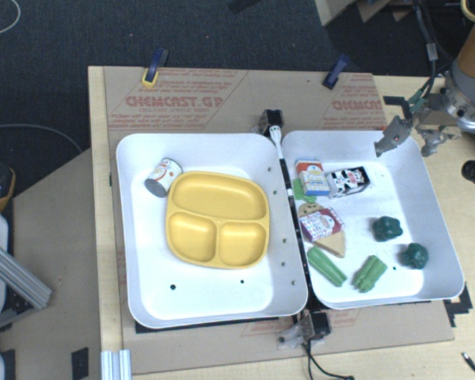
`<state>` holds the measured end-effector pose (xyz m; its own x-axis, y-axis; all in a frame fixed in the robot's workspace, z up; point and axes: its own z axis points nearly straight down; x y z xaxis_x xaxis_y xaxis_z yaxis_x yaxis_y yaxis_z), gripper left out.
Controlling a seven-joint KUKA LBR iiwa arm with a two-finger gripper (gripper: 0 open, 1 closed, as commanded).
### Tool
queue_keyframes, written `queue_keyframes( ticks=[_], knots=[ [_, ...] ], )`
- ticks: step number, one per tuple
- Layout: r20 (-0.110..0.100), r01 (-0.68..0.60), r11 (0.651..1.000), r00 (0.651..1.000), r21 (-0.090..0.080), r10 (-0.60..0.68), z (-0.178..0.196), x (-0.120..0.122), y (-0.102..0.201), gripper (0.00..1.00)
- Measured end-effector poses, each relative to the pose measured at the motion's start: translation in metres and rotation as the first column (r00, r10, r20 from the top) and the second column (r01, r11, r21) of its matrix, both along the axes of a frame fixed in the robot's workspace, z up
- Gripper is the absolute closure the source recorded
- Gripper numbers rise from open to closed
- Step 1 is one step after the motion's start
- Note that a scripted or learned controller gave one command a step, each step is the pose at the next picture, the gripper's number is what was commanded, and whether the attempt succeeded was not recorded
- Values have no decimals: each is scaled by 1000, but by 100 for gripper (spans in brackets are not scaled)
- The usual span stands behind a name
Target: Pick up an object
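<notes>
A: Where do we see the arm?

B: We see it reach in from the right, high over the far right corner of the right bin (pixel 443 236). Its end effector (pixel 408 137) hangs above the bin's rim; we cannot tell how its fingers stand, and we see nothing in its hold.

A: What lies in that bin?

B: We find small toy foods on smooth white plastic: a black-and-white carton (pixel 348 181) touching a blue-and-orange packet (pixel 312 177), a red-and-white pouch (pixel 319 223) just above a tan wedge (pixel 329 242), two ribbed green vegetables (pixel 325 266) (pixel 370 273), and two knobbly dark green pieces (pixel 387 228) (pixel 415 255) near the right wall.

A: And the left bin (pixel 134 236)?

B: We see a glossy yellow divided plate (pixel 217 218) with three hollows, and a small can (pixel 162 176) lying on its side, touching the plate's far left edge. Both bins rest on a brown cardboard-covered bench (pixel 222 93).
</notes>
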<state>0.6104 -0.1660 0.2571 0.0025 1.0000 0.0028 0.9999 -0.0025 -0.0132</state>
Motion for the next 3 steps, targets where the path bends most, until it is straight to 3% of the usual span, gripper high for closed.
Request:
queue_keyframes(
  ticks=[1,3],
  knots=[
    [13,-2,1000,1000,-2,2,7,2,0,0],
    [5,-2,1000,1000,-1,2,-98,-4,4,0]
  ],
)
